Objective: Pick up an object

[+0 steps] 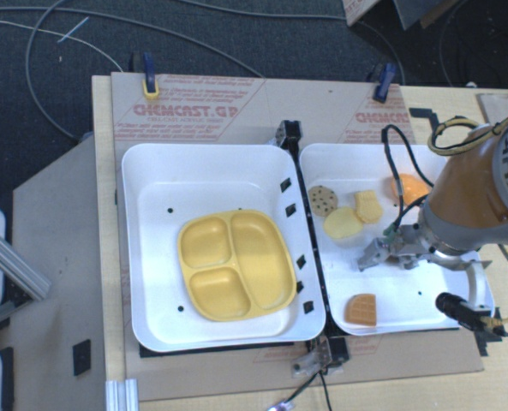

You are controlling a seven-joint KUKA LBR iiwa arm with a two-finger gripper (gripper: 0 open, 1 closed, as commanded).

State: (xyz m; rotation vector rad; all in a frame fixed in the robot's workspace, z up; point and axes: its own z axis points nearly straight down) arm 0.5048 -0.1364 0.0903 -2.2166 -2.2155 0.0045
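The hand (375, 255) hung low in the right bin (408, 313); whether it was apart or together could not be told. A cookie (323, 199), yellow pieces (343, 223) and an orange wedge (361, 309) lay nearby.

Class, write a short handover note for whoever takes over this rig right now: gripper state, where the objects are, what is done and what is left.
Gripper: low in the right bin, over bare floor; nothing seen between its fingers.
Objects, all in the right bin: brown speckled cookie, pale yellow round piece, yellow block, orange piece partly behind the arm, tan wedge near the front wall.
Left bin: a yellow divided plate.
Done: arm is in the bin.
Left: grasp and lift one object.
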